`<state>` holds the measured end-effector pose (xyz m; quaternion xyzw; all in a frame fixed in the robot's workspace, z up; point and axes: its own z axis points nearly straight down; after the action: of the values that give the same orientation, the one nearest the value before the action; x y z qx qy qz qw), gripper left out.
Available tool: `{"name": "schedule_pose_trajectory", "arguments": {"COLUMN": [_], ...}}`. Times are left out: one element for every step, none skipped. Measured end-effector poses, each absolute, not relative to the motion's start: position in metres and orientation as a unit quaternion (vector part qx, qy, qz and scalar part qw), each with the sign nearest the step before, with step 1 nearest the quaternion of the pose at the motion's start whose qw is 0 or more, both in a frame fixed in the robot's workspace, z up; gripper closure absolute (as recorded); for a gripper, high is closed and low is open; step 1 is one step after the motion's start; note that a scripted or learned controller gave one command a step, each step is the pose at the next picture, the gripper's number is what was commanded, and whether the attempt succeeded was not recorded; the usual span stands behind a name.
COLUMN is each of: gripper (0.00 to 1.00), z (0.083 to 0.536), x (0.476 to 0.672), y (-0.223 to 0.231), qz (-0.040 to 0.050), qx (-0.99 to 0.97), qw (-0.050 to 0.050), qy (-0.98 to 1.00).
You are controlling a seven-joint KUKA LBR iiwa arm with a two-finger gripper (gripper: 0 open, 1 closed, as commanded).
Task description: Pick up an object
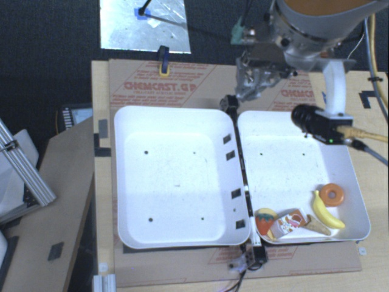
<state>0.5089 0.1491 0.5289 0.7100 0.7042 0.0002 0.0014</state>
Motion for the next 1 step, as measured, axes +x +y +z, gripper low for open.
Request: {"name": "schedule_pose_trajectory", "arguments": {"gripper": [1.00], "z": [0.3658], "x": [0.5372], "y": [0.0776], "qz": [-0.0063], "qx": [0.710], "qw": [-0.003], "qy": [0.705]}}
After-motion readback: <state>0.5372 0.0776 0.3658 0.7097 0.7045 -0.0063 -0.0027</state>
